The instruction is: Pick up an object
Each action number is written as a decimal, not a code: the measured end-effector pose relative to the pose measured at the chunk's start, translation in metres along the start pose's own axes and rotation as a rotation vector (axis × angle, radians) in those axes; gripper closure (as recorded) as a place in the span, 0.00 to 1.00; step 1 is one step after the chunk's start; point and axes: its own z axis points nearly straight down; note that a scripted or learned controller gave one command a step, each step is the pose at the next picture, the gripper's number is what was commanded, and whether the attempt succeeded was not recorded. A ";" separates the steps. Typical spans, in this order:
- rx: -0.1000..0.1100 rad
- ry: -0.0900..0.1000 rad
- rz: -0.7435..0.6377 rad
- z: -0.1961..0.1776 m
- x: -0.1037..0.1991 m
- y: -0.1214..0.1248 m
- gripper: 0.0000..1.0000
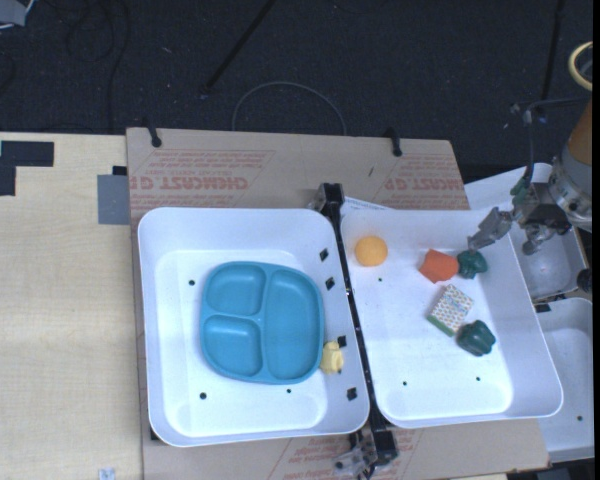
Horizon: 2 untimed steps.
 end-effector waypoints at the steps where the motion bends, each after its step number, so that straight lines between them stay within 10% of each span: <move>1: -0.012 -0.003 -0.002 -0.007 0.000 0.002 0.00; 2: -0.006 -0.001 -0.002 0.042 0.007 -0.005 0.00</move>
